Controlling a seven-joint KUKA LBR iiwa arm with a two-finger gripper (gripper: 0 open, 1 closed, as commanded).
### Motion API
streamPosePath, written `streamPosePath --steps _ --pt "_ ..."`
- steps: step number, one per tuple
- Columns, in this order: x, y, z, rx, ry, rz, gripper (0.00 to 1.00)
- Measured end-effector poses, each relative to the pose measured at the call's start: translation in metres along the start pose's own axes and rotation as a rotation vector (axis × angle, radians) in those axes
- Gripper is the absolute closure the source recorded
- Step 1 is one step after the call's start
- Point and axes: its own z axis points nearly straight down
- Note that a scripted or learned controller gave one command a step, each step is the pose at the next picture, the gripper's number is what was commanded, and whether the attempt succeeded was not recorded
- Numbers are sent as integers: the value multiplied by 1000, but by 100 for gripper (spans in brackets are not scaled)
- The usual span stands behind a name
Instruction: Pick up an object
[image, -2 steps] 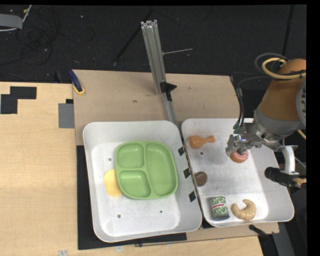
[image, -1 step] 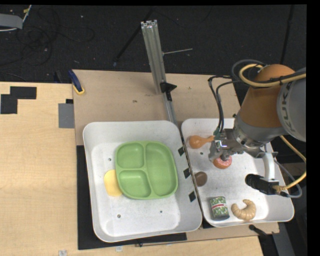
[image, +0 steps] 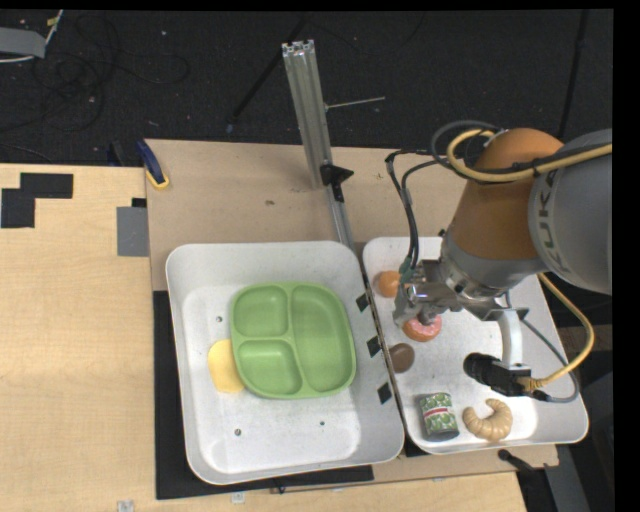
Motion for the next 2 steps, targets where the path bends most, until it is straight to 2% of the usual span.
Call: streamPosePath --steps 1,2 --pt "49 -13 6 2 -1 0 100" --pt "99 -19 -9 -2 -1 -1 100"
